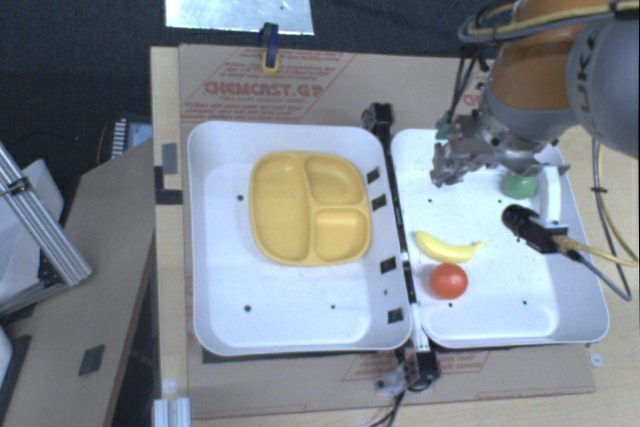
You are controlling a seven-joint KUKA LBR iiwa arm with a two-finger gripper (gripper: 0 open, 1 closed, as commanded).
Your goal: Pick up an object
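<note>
The gripper (447, 167) hangs over the right bin (575, 315), above its far left part; I cannot tell its state. Nothing shows in its grasp. The banana (446, 247) lies nearer, just above the tomato (449, 282) — long axis across the bin, stem right. A descent misaligned with that axis — 2 objects close together — could nudge either aside.

A divided plate (306, 208) lies in the left bin (215, 245); banana (446, 246) and tomato (449, 282) in the right bin (520, 310).
</note>
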